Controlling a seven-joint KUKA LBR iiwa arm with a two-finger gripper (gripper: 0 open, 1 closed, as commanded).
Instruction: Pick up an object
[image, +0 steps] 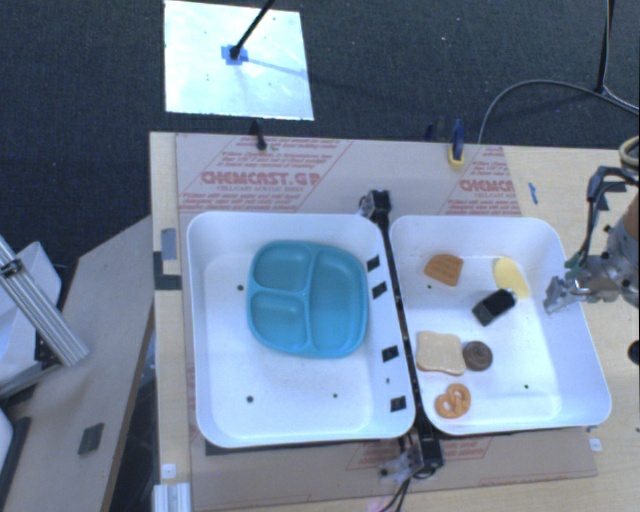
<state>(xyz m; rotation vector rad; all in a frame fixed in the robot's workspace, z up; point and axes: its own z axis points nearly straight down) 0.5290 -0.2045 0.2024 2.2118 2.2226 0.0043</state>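
The right bin holds several small objects. A tan toast piece lies at the back, with a yellow piece to its right. A black block lies just in front of the yellow piece. Toward the front sit a pale bread slice, a brown round cookie and an orange pretzel. My gripper hangs over the right bin's right rim, to the right of the black block and apart from it. Nothing shows in its grasp.
The left bin holds a blue divided plate. A black divider strip runs between the two bins. A shiny metal sheet lies beyond the bench at the back. Cables trail at the back right.
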